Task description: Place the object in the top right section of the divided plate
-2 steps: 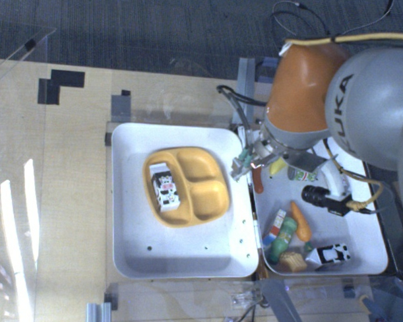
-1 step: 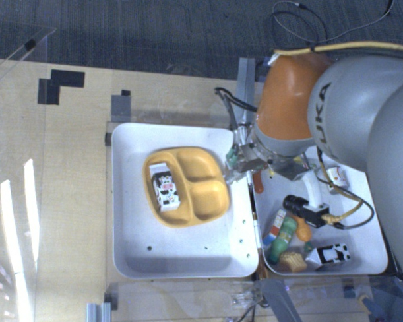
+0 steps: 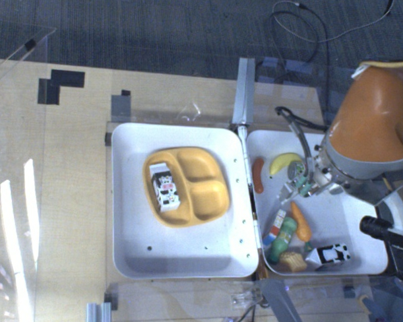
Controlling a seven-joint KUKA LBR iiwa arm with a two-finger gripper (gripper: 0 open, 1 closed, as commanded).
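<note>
Looming closest to the lens, the orange-banded arm (image 3: 378, 117) is seen over the right bin (image 3: 365, 209), with the gripper (image 3: 300, 183) hung low above the clutter. Whether anything is grasped cannot be told. The left bin (image 3: 129, 240) carries the yellow divided plate (image 3: 209, 213) — its top right section (image 3: 200, 162) is seen bare, while a small white toy car (image 3: 165, 187) is lodged in the long left compartment. Candidate objects — a banana (image 3: 283, 162), a carrot (image 3: 301, 221), a second toy car (image 3: 332, 254) — are left lying in the right bin. Little of the task is judged done: picking, carrying and placing all remain.
</note>
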